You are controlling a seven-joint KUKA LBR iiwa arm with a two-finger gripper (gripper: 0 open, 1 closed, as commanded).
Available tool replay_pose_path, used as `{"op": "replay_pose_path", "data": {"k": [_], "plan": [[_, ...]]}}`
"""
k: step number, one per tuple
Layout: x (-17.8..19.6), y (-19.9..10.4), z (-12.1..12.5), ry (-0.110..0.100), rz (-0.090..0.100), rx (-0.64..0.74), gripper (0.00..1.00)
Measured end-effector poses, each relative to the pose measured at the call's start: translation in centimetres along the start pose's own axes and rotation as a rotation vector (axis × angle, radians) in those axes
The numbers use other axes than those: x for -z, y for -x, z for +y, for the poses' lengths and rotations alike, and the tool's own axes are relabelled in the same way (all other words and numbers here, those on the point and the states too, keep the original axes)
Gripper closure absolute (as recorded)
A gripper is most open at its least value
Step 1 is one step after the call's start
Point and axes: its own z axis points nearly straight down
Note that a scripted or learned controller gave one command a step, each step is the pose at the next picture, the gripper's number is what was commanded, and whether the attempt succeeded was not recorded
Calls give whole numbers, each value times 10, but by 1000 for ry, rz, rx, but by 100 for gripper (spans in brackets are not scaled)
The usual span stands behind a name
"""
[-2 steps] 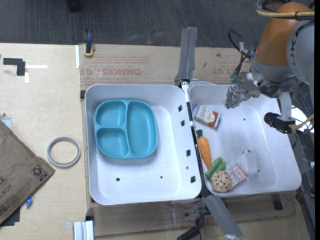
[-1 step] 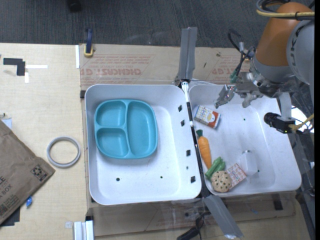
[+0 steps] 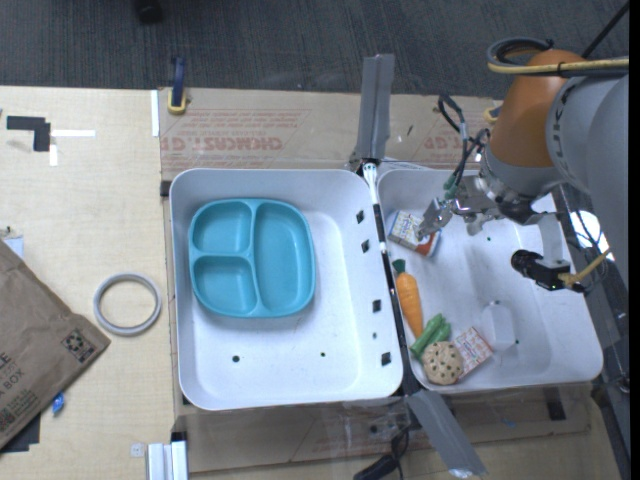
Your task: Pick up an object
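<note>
Two white bins side by side on the bench. Left bin [image 3: 200,368]: a blue divided plate [image 3: 252,258] toward its far left corner. Right bin [image 3: 540,358]: a small carton [image 3: 406,228] near the far left corner, touched by or just under the gripper [image 3: 436,220]. Finger spread impossible to tell. A carrot [image 3: 408,302] along the left wall, a green pod [image 3: 431,332] just below it, a cookie [image 3: 442,363] and a small packet [image 3: 472,348] by the near left corner, touching. On the bench, left of the bins: a tape ring [image 3: 127,302] and a brown cardboard box [image 3: 35,353].
</note>
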Motion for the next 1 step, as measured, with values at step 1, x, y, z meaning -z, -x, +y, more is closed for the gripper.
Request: {"op": "replay_pose_path", "data": {"k": [1], "plan": [[-37, 2, -6, 3, 0, 50, 0]]}}
